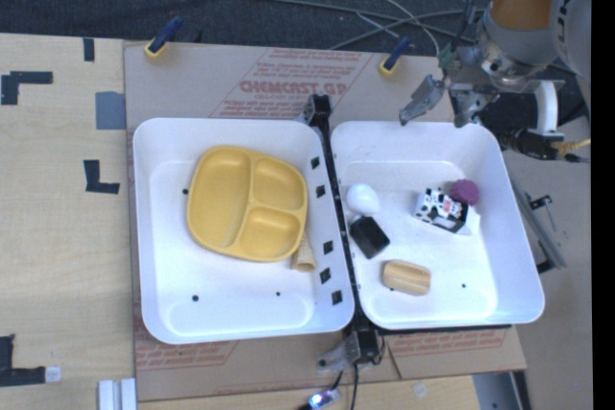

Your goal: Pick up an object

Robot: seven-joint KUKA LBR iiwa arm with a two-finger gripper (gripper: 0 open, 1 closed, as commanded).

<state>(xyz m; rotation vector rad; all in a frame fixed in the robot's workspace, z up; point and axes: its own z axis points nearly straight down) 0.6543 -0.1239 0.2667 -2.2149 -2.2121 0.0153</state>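
While the grey arm with its orange band leans in from the upper right of the frame, its gripper (pixel 440 108) hangs above the back rim of the right bin (pixel 514 298), its two dark fingers spread apart and grasping nothing; one fingertip sits just outside the bin's upper edge, the other near the arm's wrist. In the right bin, toward the centre right of the frame, lie five small items: a white rounded object (pixel 362 198) near the divider, a black block (pixel 368 236) just below it, a tan bread-like piece (pixel 406 277) lower down, a black-and-white patterned toy (pixel 441 208) farther right, and a purple object (pixel 465 191) touching the toy's upper right side; all are well apart from the gripper. In the left bin (pixel 159 283), a yellow divided plate (pixel 247 204) rests at centre left, with a small tan cone (pixel 304 257) against its lower right edge. Both bins sit on a sheet of brown cardboard (pixel 288 82) held by blue-and-yellow clamps (pixel 163 37) along the top.
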